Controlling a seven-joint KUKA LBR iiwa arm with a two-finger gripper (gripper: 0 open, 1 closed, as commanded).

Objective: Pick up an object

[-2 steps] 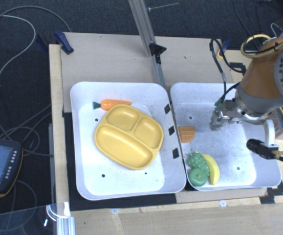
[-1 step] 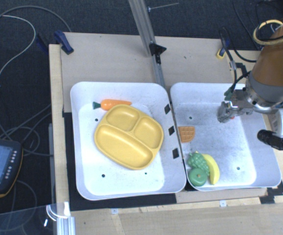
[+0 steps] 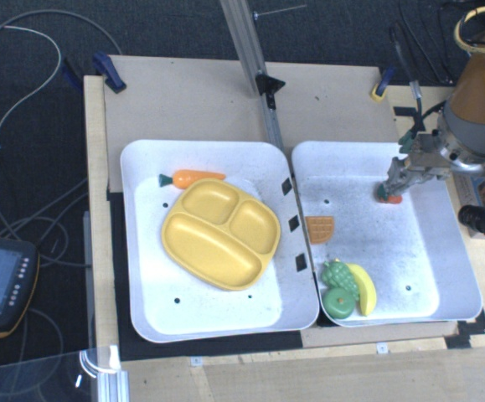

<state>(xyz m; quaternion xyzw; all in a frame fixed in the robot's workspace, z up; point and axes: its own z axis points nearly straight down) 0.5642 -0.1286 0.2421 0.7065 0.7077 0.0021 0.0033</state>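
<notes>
My claw (image 3: pixel 393 184) hangs over a small red-and-green object (image 3: pixel 388 196) in the right bin (image 3: pixel 443 304); I cannot tell its state. I'd centre it, then descend straight.

My bench (image 3: pixel 192 82) is a pale wooden board, and the two shallow white bins sit on it side by side, touching along their inner edges. I take the left bin (image 3: pixel 141 308) as my landmark. The right bin (image 3: pixel 451 300) lies just beside it, toward my arm's side. A blue clamp (image 3: pixel 108 72) grips the bench's corner up and away from the left bin, and a yellow-and-blue clamp (image 3: pixel 383 85) sits at the far edge beyond the right bin.
</notes>
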